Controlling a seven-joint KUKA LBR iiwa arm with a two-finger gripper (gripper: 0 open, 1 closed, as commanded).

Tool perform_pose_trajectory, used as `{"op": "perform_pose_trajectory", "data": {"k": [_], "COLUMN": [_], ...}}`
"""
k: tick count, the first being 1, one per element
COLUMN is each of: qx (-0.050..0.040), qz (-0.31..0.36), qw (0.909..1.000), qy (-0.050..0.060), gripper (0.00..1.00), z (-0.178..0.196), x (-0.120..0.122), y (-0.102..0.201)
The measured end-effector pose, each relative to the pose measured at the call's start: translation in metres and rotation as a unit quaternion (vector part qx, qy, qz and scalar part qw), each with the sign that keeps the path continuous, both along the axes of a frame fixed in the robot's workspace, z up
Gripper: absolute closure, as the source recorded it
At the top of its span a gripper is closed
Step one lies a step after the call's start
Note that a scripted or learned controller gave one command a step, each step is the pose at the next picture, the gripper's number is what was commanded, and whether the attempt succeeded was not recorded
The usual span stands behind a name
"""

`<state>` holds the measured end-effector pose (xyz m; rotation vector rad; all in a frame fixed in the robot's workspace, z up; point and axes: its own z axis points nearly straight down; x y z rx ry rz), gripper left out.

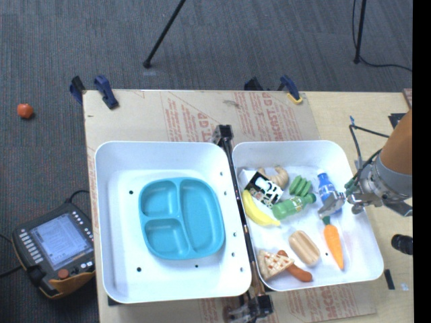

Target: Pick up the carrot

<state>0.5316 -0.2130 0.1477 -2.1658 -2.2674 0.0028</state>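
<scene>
Carrot (335, 245) beside unreadable black-and-white label (264, 190)

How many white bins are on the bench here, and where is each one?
2. The left bin holds a blue plate; the right bin holds the carrot and other toy food. None seems hidden.
</scene>
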Motion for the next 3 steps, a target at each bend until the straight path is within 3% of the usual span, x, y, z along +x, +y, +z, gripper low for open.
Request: {"op": "perform_pose_trajectory", "data": {"k": [1,2,3], "qx": [0.0003,0.0005,-0.0008], "qz": [0.053,0.049,-0.061], "qw": [0.9986,0.9988,0.9981], "qy": [-0.001,-0.001,-0.002], "gripper": [0.0,1.0,1.0], "z": [-0.061,-0.051,0.052], "x": [-0.035,-0.035,-0.055], "y": [0.028,0.027,0.086]}}
